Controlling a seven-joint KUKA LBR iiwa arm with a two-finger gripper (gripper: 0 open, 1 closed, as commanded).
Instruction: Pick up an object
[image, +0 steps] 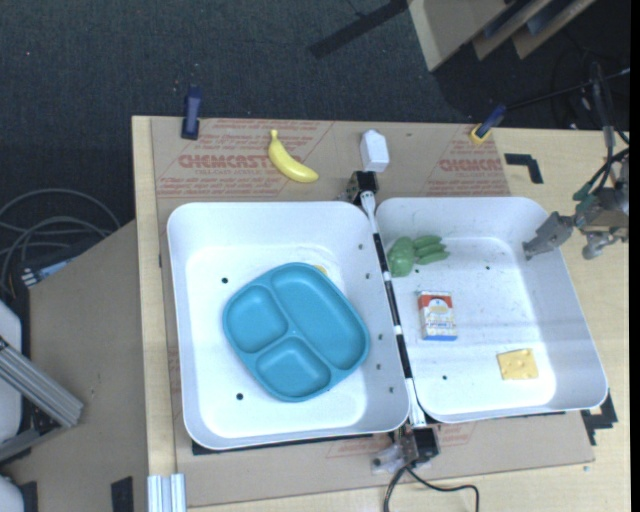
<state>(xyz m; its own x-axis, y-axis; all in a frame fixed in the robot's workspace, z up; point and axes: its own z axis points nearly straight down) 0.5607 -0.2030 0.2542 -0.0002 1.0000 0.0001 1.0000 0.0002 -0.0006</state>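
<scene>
Carton (437, 315) lies mid-bin — well apart from hand (567, 236).

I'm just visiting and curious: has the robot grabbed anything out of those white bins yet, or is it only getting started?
It looks barely started. The gripper sits at the right bin's far right edge with nothing between its fingers. Nothing is in hand: the green toy, small carton and yellow cheese piece lie on that bin's floor, and the blue divided plate lies in the left bin. Reaching, gripping and lifting all remain.
</scene>
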